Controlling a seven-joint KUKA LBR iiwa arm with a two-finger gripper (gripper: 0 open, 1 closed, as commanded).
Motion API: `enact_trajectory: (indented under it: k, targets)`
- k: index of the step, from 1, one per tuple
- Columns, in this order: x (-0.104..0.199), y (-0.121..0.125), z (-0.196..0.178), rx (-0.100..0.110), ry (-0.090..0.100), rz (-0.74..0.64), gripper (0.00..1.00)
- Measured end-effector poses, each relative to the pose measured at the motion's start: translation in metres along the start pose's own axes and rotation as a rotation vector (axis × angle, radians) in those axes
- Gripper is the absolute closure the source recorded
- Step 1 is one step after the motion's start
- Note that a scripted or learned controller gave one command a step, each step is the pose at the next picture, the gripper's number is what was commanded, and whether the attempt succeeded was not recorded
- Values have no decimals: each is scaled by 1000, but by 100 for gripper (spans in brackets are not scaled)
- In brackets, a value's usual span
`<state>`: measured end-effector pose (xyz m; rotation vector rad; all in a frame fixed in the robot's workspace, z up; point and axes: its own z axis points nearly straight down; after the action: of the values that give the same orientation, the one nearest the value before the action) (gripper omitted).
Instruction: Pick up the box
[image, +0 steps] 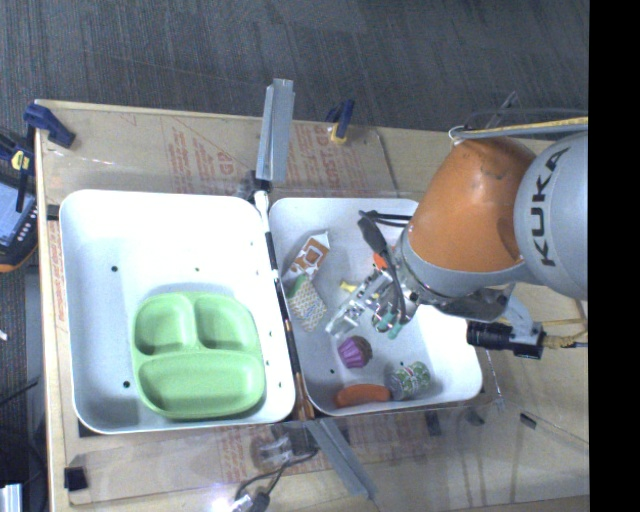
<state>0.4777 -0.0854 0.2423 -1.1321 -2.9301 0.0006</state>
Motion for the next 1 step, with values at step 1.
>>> enact_trajectory:
  k: [1]
  targets:
    - [22,24,-55,-3,-5,-227,100]
